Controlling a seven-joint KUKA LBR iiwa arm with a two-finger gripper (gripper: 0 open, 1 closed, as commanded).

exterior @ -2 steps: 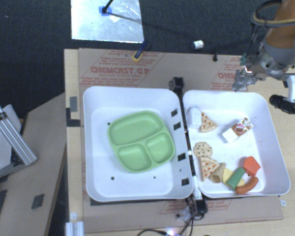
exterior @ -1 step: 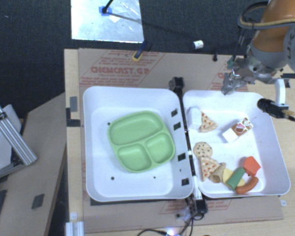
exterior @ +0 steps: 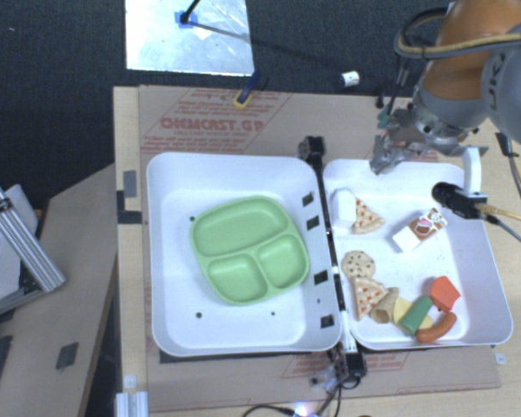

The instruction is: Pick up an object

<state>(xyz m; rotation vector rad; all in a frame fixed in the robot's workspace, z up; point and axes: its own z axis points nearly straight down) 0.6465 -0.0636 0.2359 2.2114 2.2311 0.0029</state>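
The end effector hangs over the right bin's far edge; I cannot tell how it is set. Toy food lies scattered in that bin: a pizza slice, a cookie, an orange block.

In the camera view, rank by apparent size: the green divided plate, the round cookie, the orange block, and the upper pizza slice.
1. Green divided plastic plate, by far largest.
2-4. Round chocolate-chip cookie, orange block and upper toy pizza slice look too alike to rank.
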